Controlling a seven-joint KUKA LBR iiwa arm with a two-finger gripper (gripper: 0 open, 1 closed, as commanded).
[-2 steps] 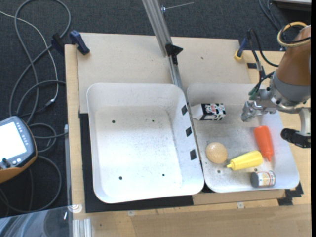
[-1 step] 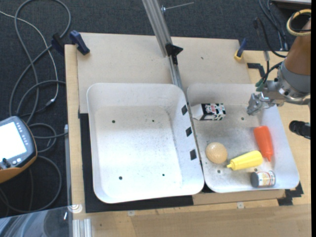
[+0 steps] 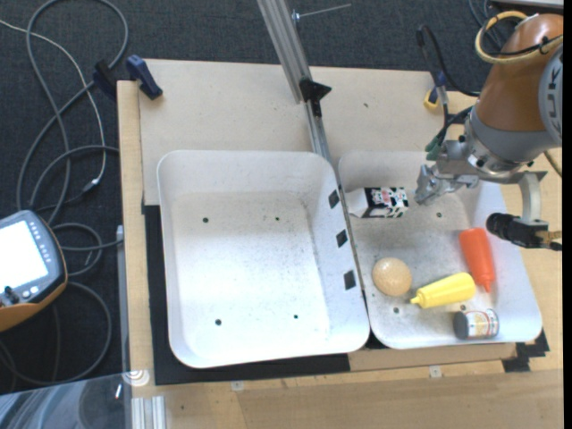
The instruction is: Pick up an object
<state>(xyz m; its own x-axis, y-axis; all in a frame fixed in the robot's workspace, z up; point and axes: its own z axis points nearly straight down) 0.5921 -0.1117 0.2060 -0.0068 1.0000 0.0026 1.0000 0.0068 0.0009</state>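
Observation:
The right bin [image 3: 420,338] holds several objects. A small black-and-white patterned carton [image 3: 386,201] lies at its back left. Nearer the front are a beige ball [image 3: 391,276], a yellow bottle [image 3: 444,290] on its side, an orange carrot-shaped piece [image 3: 478,257] and a small jar with a grey cap [image 3: 475,323]. My gripper [image 3: 429,187] hangs over the back of the right bin, just right of the carton, below the grey and orange arm [image 3: 518,88]. I see nothing held in it.
The left bin [image 3: 179,239] sits beside the right one, its wall touching near the black clips [image 3: 340,238]. A metal rail [image 3: 286,43] slants in from the top. Cables lie on the floor at left, and a pendant [image 3: 22,266] at the far left.

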